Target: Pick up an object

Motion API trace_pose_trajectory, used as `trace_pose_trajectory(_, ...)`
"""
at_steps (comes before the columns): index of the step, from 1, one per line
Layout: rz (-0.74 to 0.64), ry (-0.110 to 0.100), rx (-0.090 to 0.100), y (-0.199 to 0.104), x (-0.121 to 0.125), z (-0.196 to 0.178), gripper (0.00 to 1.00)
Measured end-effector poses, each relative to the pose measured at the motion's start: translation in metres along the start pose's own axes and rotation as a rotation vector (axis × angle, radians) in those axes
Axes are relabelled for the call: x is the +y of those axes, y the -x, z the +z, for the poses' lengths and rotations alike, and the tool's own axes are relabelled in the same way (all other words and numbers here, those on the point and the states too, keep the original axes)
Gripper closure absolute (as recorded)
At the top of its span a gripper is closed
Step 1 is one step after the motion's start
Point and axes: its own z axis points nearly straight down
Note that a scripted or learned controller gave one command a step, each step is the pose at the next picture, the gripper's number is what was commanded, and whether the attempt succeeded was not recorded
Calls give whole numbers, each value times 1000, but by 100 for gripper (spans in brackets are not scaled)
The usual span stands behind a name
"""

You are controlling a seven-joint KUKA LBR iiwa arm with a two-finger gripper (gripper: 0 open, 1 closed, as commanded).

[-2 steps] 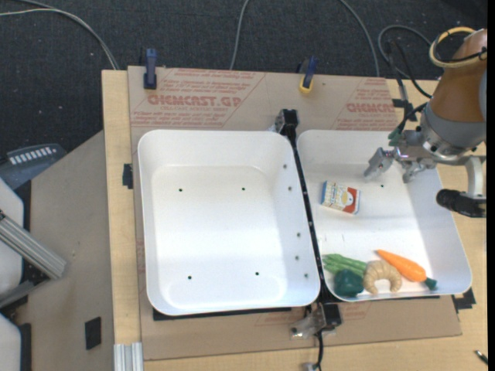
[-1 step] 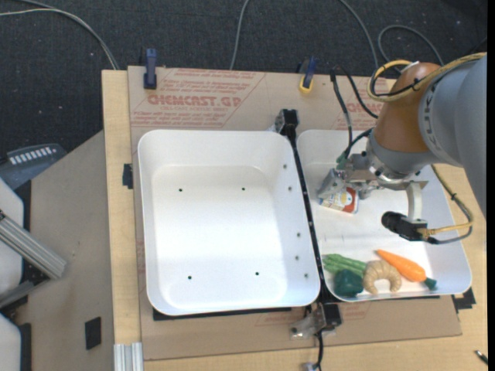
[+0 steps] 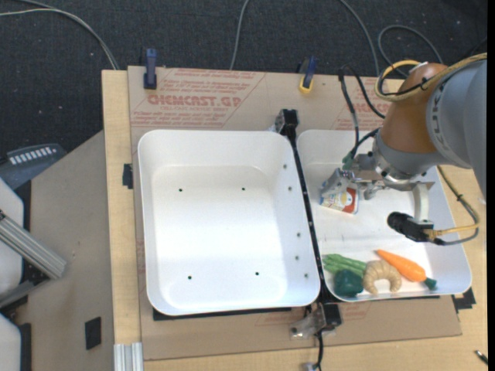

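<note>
Grey gripper (image 3: 346,182) low over right white bin (image 3: 456,273), fingers hard to make out, can't tell if wide or closed. White-and-red small carton (image 3: 341,200) right beneath, touching or not — unclear. Near edge of same bin: orange carrot (image 3: 401,264), beige ginger-shaped piece (image 3: 382,277), green vegetable (image 3: 346,273) clustered. Left white bin (image 3: 155,207) alongside. Both on cardboard-topped bench (image 3: 209,95).

Two bins (image 3: 224,149), one carrot (image 3: 402,265), one carton (image 3: 340,199).

Bright, even overhead light; the left bin (image 3: 224,222) glares near white, soft shadows fall toward six o'clock, and detail is slightly soft.
</note>
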Motion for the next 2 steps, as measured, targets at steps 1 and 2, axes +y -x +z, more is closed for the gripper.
trace_pose_trajectory(1,0,-5,-1,8,25,2,0)
trace_pose_trajectory(2,1,-3,0,37,36,1,0)
